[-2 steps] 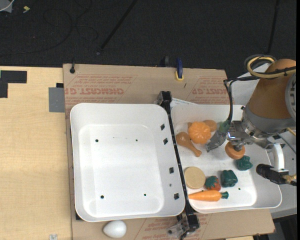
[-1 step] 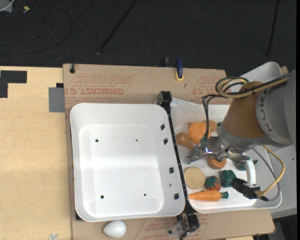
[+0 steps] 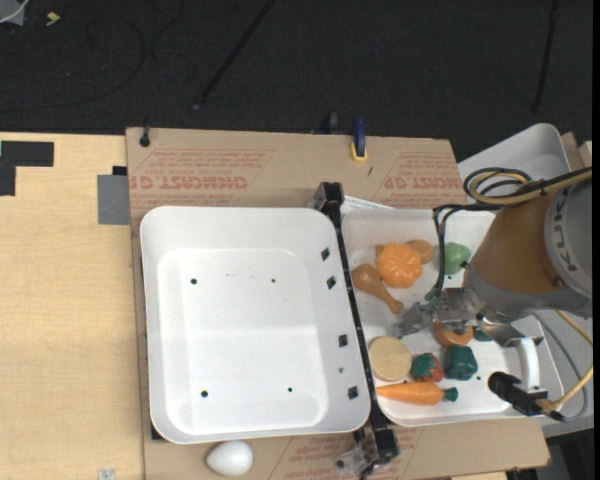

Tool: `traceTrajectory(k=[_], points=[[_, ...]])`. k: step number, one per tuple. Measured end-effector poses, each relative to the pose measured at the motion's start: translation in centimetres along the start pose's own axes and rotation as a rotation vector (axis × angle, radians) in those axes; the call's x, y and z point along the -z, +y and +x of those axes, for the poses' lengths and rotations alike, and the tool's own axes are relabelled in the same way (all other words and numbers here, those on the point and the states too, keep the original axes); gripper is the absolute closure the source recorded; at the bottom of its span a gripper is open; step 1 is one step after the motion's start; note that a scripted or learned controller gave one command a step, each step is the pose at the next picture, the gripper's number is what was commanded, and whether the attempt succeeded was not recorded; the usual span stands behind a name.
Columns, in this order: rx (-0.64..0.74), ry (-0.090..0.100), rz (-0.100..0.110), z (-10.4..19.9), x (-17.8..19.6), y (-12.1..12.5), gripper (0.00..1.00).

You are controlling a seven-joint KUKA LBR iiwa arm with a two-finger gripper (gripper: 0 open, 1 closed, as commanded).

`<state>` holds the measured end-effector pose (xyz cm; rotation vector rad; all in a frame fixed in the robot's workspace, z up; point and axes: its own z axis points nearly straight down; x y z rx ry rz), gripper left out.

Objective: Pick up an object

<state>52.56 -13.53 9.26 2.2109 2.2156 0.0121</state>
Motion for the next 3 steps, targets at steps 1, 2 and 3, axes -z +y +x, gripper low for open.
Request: traceTrajectory(k=[1,2,3], points=[[-0.002,-0.002,0.006,0.7,-0.1,3.5,0.00],[0.001,-0.001,0.007,3.5,-0.3,10.5,0.00],[-0.002,-0.002,0.016,4.4,-0.3,11.9,0.00]])
